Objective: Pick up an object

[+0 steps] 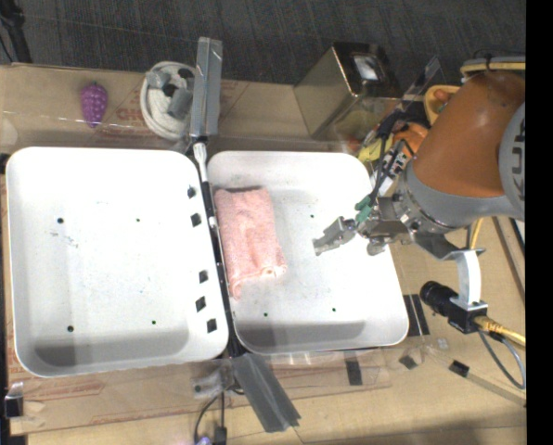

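Pink folded cloth (pixel 250 240) — soft, rectangular — in right bin (pixel 369 327).

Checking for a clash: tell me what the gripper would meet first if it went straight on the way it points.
Probably the pink cloth. The gripper points toward the picture's left over the right bin, and the cloth lies next in that line. Its height above the bin is unclear, so it might pass over.
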Robot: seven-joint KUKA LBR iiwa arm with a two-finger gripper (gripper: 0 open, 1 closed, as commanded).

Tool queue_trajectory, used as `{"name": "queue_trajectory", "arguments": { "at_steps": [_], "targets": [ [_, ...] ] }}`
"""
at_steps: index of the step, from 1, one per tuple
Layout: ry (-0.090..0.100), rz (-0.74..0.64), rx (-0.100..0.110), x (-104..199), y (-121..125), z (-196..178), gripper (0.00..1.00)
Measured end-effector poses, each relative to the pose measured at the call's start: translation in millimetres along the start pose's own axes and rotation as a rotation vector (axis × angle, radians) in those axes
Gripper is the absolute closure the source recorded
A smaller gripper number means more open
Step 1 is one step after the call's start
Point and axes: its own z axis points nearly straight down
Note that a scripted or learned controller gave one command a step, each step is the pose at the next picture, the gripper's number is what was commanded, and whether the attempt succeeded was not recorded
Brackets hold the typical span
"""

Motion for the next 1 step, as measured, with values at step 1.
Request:
{"name": "queue_trajectory", "arguments": {
  "at_steps": [1],
  "targets": [
    [0.000,0.040,0.003,33.3,56.6,138.7,0.00]
  ]
}}
